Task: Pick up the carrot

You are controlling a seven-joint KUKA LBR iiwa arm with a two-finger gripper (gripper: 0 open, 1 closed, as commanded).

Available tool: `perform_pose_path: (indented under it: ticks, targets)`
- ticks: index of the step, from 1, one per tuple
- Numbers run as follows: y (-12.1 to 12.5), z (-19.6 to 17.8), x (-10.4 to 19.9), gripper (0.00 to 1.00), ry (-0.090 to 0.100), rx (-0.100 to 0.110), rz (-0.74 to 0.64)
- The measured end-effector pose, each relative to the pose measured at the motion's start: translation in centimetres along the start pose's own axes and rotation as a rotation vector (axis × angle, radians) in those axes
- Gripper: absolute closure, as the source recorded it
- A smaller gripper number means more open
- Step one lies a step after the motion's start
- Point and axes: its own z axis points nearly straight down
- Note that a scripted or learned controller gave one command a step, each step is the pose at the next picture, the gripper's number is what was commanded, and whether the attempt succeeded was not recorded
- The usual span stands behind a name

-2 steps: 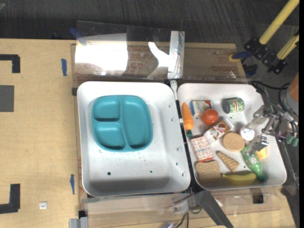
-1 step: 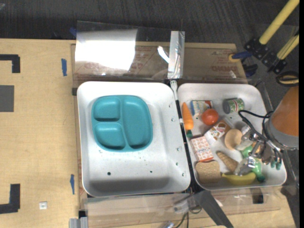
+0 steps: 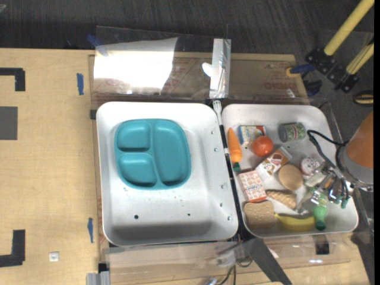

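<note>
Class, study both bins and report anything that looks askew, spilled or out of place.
Nothing is spilled or damaged. The right bin is simply crowded: the carrot lies tight against its left wall, beside a tomato, with a can tipped on its side. The teal divided plate sits flat in the left bin.

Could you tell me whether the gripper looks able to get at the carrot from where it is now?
Probably yes. The carrot lies uncovered along the right bin's left wall, apart from the tomato; the wall beside it may crowd one finger. The gripper is across the bin.
</note>
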Motion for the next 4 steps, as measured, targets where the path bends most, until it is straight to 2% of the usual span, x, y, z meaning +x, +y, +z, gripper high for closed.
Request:
perform_pose_path:
  ticks: [1, 2, 3, 4]
  targets:
    - [2.4, -6.1, 2.2, 0.00, 0.002, 0.003, 0.135]
    - [4.3, 0.1, -1.9, 0.00, 0.000, 0.001, 0.598]
    - [4.4, -1.1, -2.1, 1.00, -0.006, -0.001, 0.595]
    - [10.8, -3.0, 2.5, 1.00, 0.007, 0.007, 0.731]
